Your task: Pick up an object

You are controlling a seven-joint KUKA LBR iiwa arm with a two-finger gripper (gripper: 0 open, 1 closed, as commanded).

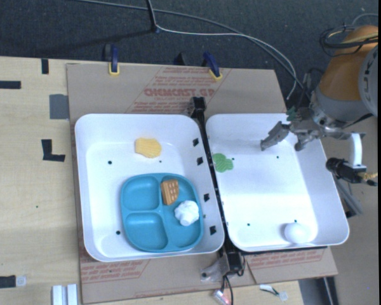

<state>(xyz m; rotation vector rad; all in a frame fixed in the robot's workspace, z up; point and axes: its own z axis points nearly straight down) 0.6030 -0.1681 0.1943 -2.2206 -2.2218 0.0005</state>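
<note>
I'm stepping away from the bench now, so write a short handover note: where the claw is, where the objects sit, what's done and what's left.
Claw: open, holding nothing, hovering over the far right part of the right bin.
Right bin: green object by the left wall, white ball in the near right corner.
Left bin: yellow object; blue tray carrying a waffle-like piece and a white lump.
Done: no pick yet.
Left: descend on one object, grasp, lift.

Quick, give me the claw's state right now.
Claw: open, fingers spread, nothing between them, over the right bin.
</note>
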